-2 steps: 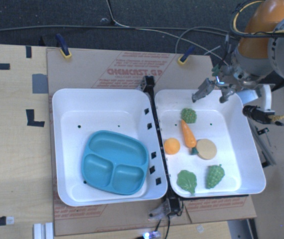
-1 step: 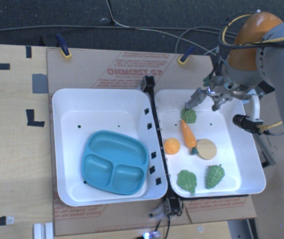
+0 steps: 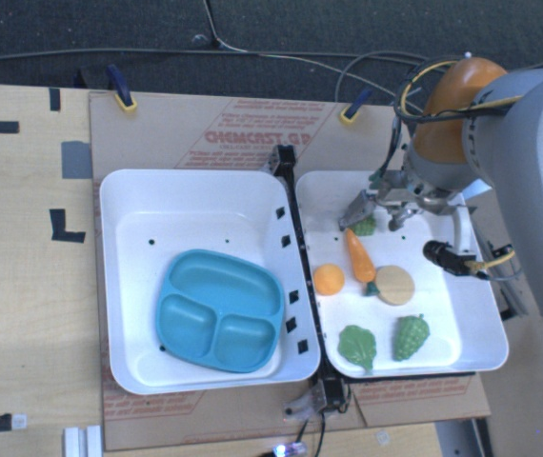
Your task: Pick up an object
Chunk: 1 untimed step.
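Camera view puts your gripper (image 3: 378,212) low in the far part of the right bin (image 3: 476,346), its two fingers spread apart with a small green item (image 3: 364,226) lying just at or under the left fingertip; nothing sits clamped between the fingers, so you should count the pick as not yet made. Whether the fingertip actually touches that green piece is hard to tell from this angle, since the wrist shades it. The other candidates lie near: an orange carrot (image 3: 359,256) slanting just below the gripper, a small orange ball (image 3: 328,280) beside it toward the divider, a tan disc (image 3: 394,285) touching the carrot's lower end, and two leafy green pieces, one (image 3: 357,346) toward the divider and one (image 3: 411,336) beside it, along the near wall. In the left bin (image 3: 119,255) rests a blue divided tray (image 3: 219,309) (not a likely target, you'd judge). What remains is the closing of the fingers on something and the lift. As for writing, red print runs across the cardboard sheet (image 3: 186,122) behind the bins, but it is upside down and too blurred to read with confidence.
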Tool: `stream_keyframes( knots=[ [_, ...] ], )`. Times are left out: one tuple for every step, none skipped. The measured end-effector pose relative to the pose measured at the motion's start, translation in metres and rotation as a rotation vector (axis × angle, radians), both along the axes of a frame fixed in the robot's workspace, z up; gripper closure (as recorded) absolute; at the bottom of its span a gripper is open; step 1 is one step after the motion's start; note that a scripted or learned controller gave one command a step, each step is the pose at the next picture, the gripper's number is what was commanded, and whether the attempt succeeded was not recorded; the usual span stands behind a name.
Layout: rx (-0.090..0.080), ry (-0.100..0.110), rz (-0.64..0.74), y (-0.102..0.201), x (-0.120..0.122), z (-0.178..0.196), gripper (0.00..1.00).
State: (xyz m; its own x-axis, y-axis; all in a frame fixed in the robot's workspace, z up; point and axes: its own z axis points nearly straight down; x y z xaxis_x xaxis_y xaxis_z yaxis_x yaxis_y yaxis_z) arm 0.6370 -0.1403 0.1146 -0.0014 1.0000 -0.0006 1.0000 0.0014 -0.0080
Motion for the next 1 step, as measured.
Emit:
stream_keyframes(
  knots=[
    [-0.002,-0.007,0.001,0.0004,0.0,-0.0311,0.0]
  ],
)
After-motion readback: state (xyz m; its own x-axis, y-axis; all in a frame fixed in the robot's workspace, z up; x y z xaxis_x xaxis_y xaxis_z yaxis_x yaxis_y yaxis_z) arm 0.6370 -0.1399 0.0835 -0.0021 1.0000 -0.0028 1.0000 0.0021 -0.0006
